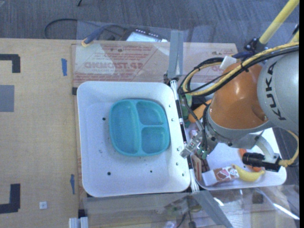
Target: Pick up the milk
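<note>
A small white carton with a brown label (226, 174), which looks like the milk, lies on its side near the front edge of the right bin (280, 177). The grey and orange arm (240, 103) hangs over most of that bin and hides its middle. The gripper (192, 146) shows as a bit of metal below the wrist, low at the right bin's left wall, up and to the left of the carton. Nothing is seen held in it.
A yellow banana (250, 175) lies just right of the carton, with an orange item (245, 153) behind it. The left bin (90, 141) holds a teal divided plate (140, 127). Black and yellow cables (209, 72) loop beside the arm.
</note>
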You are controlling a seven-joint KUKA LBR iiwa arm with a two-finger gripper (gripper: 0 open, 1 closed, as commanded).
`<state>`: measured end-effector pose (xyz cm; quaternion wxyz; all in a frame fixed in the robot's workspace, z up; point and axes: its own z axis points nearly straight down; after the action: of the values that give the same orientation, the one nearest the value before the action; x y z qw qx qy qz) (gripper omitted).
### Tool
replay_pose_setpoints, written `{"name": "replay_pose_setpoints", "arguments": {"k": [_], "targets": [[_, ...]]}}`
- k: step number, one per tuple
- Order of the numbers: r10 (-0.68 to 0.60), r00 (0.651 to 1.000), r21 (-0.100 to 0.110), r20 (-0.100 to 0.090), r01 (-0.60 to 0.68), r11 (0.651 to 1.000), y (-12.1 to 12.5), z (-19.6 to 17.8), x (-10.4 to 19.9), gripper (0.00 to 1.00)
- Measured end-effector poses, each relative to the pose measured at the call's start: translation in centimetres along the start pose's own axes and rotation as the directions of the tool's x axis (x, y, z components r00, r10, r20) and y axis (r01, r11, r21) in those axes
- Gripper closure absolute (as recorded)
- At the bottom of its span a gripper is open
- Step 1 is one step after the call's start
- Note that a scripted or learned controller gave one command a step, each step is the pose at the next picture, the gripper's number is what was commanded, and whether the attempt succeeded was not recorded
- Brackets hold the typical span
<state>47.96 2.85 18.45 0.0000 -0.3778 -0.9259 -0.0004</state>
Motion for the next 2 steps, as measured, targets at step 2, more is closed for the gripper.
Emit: {"name": "replay_pose_setpoints", "arguments": {"k": [2], "targets": [[-0.258,0.966,-0.002,0.003,0.258,0.966,5.8,-2.7,5.6,1.00]]}}
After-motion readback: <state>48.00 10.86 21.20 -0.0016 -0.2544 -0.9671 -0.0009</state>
